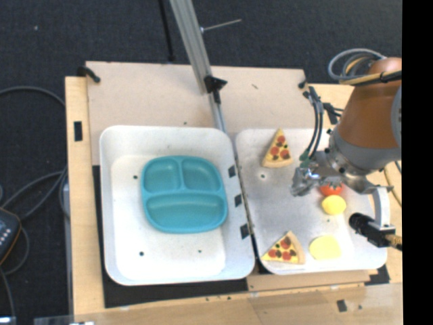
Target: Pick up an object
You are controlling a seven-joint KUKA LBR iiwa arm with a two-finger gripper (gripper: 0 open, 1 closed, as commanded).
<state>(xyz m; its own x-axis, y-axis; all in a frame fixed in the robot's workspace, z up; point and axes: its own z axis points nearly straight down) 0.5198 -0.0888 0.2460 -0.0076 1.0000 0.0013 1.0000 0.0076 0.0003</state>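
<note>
Claw hovers near a round yellow-and-orange toy.

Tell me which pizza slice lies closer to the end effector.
The pizza slice at the right bin's far edge; the other pizza slice sits at the near edge, farther from the end effector.
</note>
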